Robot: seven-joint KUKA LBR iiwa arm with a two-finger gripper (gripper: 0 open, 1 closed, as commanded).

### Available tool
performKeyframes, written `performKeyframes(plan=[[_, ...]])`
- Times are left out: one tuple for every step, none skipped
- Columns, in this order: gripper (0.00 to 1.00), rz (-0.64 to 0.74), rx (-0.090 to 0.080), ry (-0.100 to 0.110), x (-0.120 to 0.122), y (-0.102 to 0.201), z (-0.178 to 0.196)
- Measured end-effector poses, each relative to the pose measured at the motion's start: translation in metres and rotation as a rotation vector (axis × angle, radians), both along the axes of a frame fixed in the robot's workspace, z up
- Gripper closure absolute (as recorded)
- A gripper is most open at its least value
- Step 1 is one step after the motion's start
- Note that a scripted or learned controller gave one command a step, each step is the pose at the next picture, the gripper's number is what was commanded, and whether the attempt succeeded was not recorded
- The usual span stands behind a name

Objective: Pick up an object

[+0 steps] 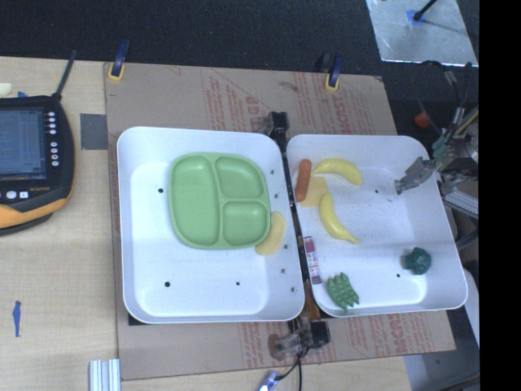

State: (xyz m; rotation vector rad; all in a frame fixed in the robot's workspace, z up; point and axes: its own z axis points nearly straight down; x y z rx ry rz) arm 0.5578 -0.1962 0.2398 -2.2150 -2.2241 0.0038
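Camera view, fingers (409, 179) over right bin (383, 218), seemingly holding nothing

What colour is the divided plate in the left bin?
Light green; the divided plate shows clearly in the camera view, lying in the white left bin.

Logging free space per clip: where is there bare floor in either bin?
Left bin: bare strip in front of the green plate. Right bin: open middle between the bananas and dark green toy. Crowded by the divider, around the carrot.
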Motion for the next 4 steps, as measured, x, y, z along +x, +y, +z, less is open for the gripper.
performKeyframes(plan=[[0.00, 0.002, 0.000, 0.002, -0.001, 0.065, -0.091], [0.00, 0.002, 0.000, 0.002, 0.005, 0.100, -0.143], [1.00, 0.004, -0.002, 0.004, 0.005, 0.099, -0.132], [1.00, 0.000, 0.001, -0.001, 0.010, 0.174, -0.048]])
